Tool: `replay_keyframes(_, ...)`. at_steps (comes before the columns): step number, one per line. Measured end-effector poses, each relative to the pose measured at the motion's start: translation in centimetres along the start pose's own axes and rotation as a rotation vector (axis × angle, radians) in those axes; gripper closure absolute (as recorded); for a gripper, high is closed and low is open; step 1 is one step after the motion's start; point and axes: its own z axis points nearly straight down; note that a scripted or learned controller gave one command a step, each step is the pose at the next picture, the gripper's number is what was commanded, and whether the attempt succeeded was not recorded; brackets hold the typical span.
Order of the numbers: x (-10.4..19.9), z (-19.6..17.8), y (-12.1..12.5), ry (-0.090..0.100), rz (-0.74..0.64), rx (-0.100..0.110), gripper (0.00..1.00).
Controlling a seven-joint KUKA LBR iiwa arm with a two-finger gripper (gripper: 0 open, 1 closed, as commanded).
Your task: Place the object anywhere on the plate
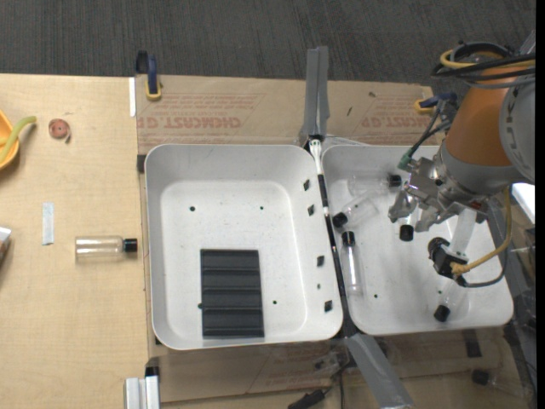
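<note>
Nearest the camera, in the left bin (154, 228): a black ribbed plate (230, 292), flat on the floor, close to the front wall. Alongside, touching wall to wall, the right bin (383, 309), with a small black-capped vial (441, 311) near its front right corner. Along that bin's left wall, a clear bottle (350, 267), lying lengthwise with its black cap toward the back. Just behind it, a second clear bottle (358, 207), tilted across the floor, black cap at its lower left end. Over the middle of the right bin, the gripper (419, 214), hung from the grey arm (515, 126) with its orange band; open or closed, impossible to tell from this angle. All three containers in the right bin, well apart from the plate. On the wooden bench (68, 313) left of the bins, another clear capped bottle (102, 246) on its side. Farther back, a printed cardboard sheet (230, 113) under both bins, a blue clamp (146, 65) at its far edge.
</note>
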Motion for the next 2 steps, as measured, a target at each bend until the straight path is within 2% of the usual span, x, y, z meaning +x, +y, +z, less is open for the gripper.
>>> replay_keyframes(1, 11.99, -2.26, 6.64, 0.000, -0.172, -0.002, 1.00)
replay_keyframes(2, 12.01, -2.26, 6.64, -0.001, -0.172, -0.002, 0.00)
